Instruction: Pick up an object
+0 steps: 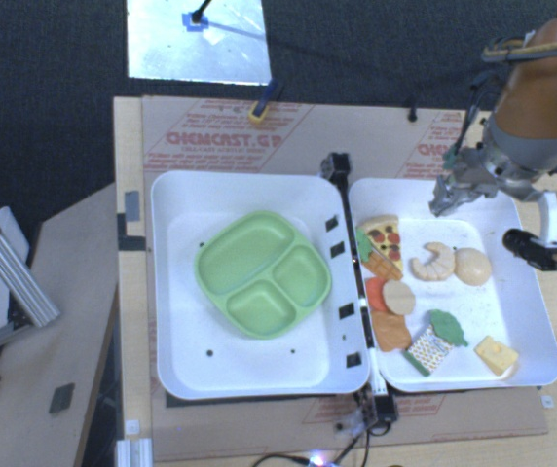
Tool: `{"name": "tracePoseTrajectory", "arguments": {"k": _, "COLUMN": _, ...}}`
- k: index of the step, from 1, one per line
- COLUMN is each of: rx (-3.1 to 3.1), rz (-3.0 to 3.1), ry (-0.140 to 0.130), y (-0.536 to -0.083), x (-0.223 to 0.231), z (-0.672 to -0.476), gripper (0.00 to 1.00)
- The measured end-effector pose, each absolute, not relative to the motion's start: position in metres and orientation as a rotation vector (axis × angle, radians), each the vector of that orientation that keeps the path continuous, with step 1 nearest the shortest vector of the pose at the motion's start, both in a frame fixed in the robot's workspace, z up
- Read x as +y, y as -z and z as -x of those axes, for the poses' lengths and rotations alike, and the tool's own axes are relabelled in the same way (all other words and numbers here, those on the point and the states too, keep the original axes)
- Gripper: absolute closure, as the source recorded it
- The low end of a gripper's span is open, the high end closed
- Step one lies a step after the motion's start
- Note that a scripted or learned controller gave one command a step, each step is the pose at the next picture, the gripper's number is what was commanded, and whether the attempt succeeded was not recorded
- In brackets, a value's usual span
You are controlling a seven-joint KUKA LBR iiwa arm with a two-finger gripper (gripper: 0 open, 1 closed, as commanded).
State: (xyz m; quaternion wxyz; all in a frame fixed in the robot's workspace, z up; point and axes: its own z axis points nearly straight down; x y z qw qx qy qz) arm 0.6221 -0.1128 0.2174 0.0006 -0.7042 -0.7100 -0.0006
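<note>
My gripper (451,198) hangs over the far rim of the right bin (541,353), and I take the croissant (435,263) as my landmark since it is the likeliest thing to go for. From that croissant my gripper sits toward the back of the bench and a little to the view's right, near but apart, with bare white floor between us. Whether it is spread or closed I cannot tell; the tips blur into one dark grey wedge, and nothing shows between them, so I judge I carry nothing. The croissant lies flat, a pale crescent whose long axis runs roughly across the bin, left to right in the view, its horns curling toward the back. So the coming move, as I judge it, is a short travel forward and down, and I would want to close across the narrow body, not along the arc. Just right of the croissant, touching or almost touching it, is a round bread roll (472,267), which could crowd one side of the grasp. Left of the croissant lies a pizza slice (380,237), its point toward the front; further forward sit a green-leafed piece (448,326) and a yellow cheese block (496,355). The green divided plate (262,273) rests in the other bin, well left.
</note>
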Motion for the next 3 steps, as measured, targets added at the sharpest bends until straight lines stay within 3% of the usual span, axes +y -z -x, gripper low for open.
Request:
{"name": "tracePoseTrajectory", "arguments": {"k": 1, "rx": -2.227, "rz": 2.211, "ry": -0.001, "y": -0.214, "x": -0.075, "z": -0.579, "gripper": 1.0}}
{"name": "tracePoseTrajectory", "arguments": {"k": 2, "rx": -2.23, "rz": 2.215, "ry": 0.004, "y": -0.235, "x": -0.062, "z": -0.567, "gripper": 1.0}}
{"name": "tracePoseTrajectory", "arguments": {"k": 3, "rx": -2.222, "rz": 2.219, "ry": -0.001, "y": -0.214, "x": -0.062, "z": -0.566, "gripper": 1.0}}
